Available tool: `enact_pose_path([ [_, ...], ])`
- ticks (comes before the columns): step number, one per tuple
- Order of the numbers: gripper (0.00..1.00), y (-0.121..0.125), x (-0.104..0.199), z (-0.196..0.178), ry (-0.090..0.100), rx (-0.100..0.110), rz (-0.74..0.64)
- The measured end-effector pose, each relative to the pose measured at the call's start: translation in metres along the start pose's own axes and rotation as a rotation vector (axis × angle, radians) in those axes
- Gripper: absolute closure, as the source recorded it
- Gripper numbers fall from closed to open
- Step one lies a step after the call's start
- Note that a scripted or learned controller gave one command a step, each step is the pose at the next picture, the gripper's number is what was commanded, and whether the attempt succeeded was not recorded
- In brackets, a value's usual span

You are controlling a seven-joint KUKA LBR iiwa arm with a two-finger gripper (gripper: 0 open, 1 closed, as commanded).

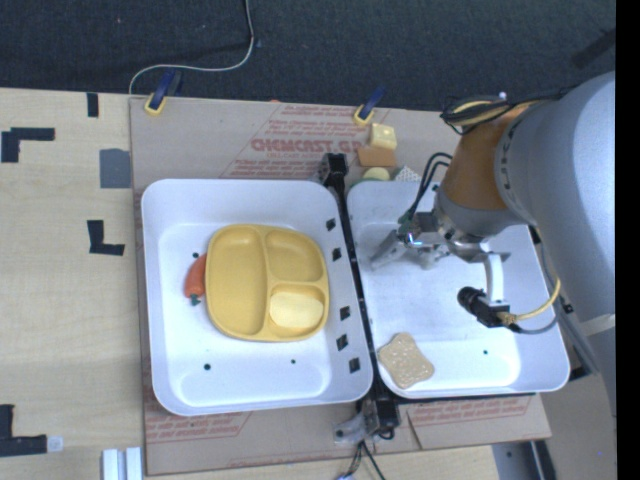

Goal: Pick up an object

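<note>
we see the gripper low over the right bin, near its upper left part, with the arm coming in from the right so it can reach straight down onto the bin floor. how its fingers stand we cannot tell, as the metal parts blur together there, and nothing shows between them.

the likeliest thing to pick here is the cracker, a flat, tan, speckled piece with rounded corners, lying at the bin's lower left edge, well apart from the gripper. it sits flat on smooth white plastic, so we judge it hard to get fingers under.

the left bin holds a yellow tray, a glossy moulded plate with three compartments; a pale yellow lump rests in its lower right compartment. an orange piece peeks out from beside the tray's left rim, touching it.

beyond the bins, on the cardboard, rests a tan block and a small pale round thing, out of play.
</note>
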State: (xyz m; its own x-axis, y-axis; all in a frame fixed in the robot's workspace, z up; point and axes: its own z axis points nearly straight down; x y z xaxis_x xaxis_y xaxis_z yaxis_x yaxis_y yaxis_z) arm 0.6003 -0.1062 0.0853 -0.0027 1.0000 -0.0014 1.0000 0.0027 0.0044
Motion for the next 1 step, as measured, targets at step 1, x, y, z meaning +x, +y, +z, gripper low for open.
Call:
enact_pose_path([
  [1,0.00,0.0469,0.0081,0.0011,0.001,0.001,0.000],
])
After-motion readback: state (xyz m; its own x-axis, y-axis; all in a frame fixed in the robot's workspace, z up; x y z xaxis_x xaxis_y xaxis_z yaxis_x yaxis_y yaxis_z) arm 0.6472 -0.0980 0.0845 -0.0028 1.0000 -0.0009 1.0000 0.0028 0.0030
